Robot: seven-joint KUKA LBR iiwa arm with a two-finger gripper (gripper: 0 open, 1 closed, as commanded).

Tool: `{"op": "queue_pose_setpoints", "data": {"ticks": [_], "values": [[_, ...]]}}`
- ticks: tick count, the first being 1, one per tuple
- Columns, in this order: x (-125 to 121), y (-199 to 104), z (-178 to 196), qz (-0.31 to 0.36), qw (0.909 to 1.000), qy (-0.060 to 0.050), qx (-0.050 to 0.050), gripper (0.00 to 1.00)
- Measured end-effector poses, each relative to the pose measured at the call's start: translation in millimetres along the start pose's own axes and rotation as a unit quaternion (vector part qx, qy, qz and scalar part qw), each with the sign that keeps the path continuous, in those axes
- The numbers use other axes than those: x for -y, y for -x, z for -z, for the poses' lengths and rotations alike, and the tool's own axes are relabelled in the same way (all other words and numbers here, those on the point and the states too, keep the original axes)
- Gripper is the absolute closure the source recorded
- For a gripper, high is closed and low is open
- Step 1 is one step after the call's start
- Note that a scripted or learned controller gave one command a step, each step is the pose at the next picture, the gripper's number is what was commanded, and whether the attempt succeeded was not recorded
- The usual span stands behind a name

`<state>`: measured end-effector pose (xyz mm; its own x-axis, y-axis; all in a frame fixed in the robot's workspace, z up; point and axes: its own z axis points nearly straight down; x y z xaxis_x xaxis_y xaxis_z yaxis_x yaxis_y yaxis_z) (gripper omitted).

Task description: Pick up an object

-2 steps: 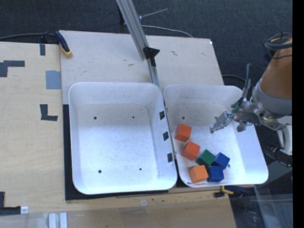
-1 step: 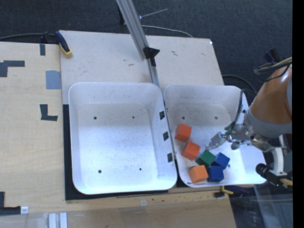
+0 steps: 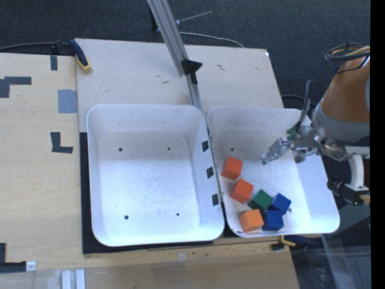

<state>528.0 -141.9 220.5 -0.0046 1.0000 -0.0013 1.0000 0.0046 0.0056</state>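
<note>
Trouble is looming mostly from the crowding, I'd judge: the blocks are sitting so tightly bunched that a finger coming down could land on a neighbour and shove the heap aside rather than closing on one piece.

The tool [image 3: 275, 152] is hanging over the right bin [image 3: 313, 218], toward the table's right edge, with nothing between its fingers and touching nothing that I can make out. Whether those fingers are spread or drawn together I cannot tell from where I'm standing; they are showing as one pale grey wedge.

Nearest to it, an orange block [image 3: 231, 167] is lying a little apart from the rest. Below that another orange block [image 3: 242, 191] is leaning against a green block [image 3: 262, 199], with two blue blocks [image 3: 276, 211] and a third orange block [image 3: 251, 220] pressing in by the bin's near rim. The left bin [image 3: 96, 161] is sitting alongside, toward the table's middle.
</note>
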Motion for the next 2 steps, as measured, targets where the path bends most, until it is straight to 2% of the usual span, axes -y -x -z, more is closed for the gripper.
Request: {"op": "queue_pose_setpoints", "data": {"ticks": [1,2], "values": [[39.2,-37.1,-104.5,-0.002,1.0,0.003,0.001,0.0],[-28.2,-112.3,-24.0,0.003,1.0,0.002,-0.002,0.0]]}}
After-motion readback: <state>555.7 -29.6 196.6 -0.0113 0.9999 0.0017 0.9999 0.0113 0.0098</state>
